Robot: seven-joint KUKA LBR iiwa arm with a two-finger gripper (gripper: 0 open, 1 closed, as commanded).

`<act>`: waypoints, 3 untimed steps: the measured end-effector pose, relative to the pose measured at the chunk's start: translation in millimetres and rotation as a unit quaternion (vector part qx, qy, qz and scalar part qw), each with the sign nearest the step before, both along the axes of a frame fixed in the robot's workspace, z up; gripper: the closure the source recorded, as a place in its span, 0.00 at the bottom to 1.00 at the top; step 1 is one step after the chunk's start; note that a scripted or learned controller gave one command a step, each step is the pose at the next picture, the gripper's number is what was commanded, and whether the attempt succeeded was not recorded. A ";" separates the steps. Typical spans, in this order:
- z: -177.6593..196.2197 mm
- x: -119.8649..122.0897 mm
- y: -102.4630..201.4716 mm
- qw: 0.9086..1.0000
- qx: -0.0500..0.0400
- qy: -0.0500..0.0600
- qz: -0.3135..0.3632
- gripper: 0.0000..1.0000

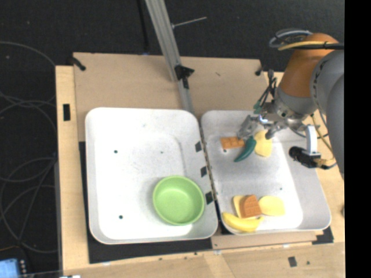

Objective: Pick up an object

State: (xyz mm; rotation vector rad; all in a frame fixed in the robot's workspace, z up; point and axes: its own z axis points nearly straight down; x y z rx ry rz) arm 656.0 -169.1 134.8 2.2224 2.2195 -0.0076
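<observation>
My gripper (256, 130) hangs over the far part of the right bin (301, 207). Just below it lies a teal, pepper-shaped piece (246, 150), its upper end close to the gripper; whether they touch is unclear. A small orange block (231, 143) lies to the left of the teal piece. A pale yellow piece (264, 148) sits to its right. Along the bin's near edge lie a yellow banana (240, 223), a brown slice (250, 207) and a yellow lump (272, 205), bunched together.
The left bin (127, 138) holds a green bowl (178, 199) near its front right corner. A grey metal post (168, 45) slants up from between the bins at the back. The arm comes in from the upper right.
</observation>
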 end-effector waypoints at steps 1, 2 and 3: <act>14.8 2.0 -0.6 1.000 0.000 -0.004 0.000 1.00; 56.9 1.0 -4.3 1.000 0.002 -0.003 0.001 1.00; 83.7 1.6 -4.7 1.000 0.002 -0.003 0.002 1.00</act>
